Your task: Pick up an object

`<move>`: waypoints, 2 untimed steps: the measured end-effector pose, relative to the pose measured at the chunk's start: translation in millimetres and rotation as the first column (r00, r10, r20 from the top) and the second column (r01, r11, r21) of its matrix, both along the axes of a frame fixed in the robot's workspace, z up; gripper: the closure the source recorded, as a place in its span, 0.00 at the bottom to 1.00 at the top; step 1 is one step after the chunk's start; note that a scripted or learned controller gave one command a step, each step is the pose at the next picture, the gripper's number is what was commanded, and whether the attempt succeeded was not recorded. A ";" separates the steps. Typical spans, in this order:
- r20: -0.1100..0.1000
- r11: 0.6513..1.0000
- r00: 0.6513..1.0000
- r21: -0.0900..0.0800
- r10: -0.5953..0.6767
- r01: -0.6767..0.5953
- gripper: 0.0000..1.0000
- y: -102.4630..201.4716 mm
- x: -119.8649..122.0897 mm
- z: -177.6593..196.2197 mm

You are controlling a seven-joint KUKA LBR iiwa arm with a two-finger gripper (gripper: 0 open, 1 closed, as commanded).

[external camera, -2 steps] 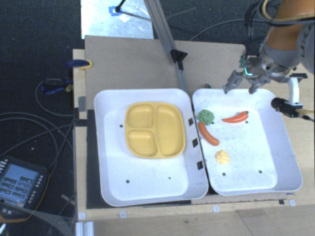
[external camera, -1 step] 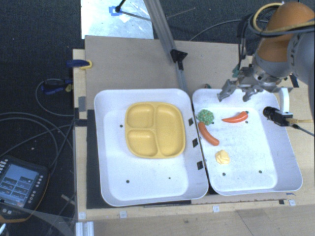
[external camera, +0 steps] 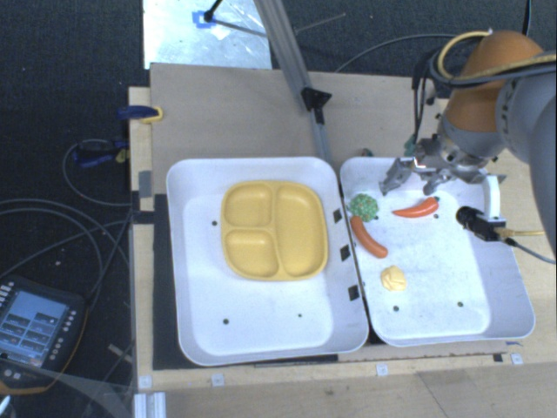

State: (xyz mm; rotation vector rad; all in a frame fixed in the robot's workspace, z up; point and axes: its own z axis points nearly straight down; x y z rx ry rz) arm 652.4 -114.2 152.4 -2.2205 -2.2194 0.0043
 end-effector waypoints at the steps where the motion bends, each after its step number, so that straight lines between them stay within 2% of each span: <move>1: 0.007 1.000 1.000 0.001 0.005 -0.005 0.00 8.5 5.2 -53.2; 2: 0.015 1.000 1.000 -0.002 0.005 -0.005 1.00 7.2 7.2 -38.5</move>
